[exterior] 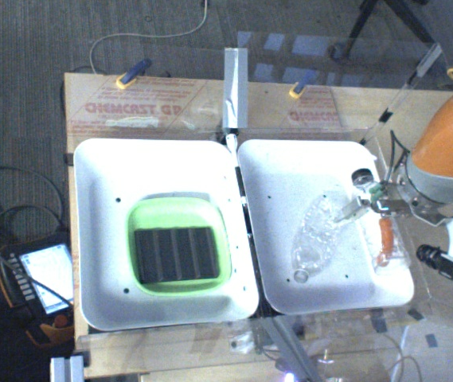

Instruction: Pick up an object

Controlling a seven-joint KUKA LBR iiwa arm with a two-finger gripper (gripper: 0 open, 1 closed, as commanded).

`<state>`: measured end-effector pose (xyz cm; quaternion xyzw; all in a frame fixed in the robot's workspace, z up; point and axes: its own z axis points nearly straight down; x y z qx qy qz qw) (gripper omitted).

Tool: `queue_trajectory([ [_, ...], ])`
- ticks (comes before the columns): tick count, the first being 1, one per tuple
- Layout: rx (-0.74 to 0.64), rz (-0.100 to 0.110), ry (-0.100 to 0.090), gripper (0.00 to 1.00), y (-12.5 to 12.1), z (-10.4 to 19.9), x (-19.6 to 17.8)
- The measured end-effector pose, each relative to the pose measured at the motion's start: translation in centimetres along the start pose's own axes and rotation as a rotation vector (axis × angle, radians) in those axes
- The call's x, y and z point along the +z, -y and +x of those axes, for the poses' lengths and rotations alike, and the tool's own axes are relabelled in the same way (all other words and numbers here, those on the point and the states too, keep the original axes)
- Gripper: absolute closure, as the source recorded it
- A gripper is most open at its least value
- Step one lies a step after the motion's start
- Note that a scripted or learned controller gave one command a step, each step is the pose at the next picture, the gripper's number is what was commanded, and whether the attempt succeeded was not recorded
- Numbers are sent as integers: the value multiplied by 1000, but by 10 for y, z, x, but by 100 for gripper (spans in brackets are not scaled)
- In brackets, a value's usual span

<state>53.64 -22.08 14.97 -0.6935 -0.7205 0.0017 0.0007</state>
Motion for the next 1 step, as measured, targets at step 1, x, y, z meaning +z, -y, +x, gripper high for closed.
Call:
queue_trajectory([
  [1, -104, -2, 1, 0, -13, -2, -3],
])
